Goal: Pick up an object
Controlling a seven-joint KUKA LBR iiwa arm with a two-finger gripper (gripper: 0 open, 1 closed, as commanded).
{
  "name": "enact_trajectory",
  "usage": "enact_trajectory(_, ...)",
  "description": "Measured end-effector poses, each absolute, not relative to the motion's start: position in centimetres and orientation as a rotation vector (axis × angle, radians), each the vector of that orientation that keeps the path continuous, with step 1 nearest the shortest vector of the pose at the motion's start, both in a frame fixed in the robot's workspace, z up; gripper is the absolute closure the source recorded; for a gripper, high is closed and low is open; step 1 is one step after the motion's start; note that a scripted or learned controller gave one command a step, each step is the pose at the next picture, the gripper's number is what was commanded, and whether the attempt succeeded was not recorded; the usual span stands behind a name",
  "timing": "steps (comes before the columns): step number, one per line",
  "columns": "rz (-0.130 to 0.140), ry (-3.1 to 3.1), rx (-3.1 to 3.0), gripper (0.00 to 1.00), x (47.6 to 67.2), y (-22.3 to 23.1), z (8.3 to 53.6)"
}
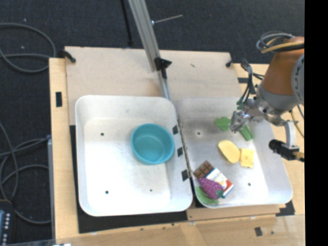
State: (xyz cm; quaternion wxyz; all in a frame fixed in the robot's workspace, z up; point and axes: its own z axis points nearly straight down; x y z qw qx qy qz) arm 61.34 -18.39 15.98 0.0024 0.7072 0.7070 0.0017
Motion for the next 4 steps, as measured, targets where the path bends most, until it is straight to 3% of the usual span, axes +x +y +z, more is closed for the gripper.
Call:
enact_trajectory(1,0.008,2.22,2.212,1.0,62.1,-18.1,22.3)
enact_trajectory(2,0.005,2.223,2.214,1.0,62.2,-18.2,24.7)
enact_trajectory(4,0.005,2.23,2.212,1.0,62.9,-8.2,26.4)
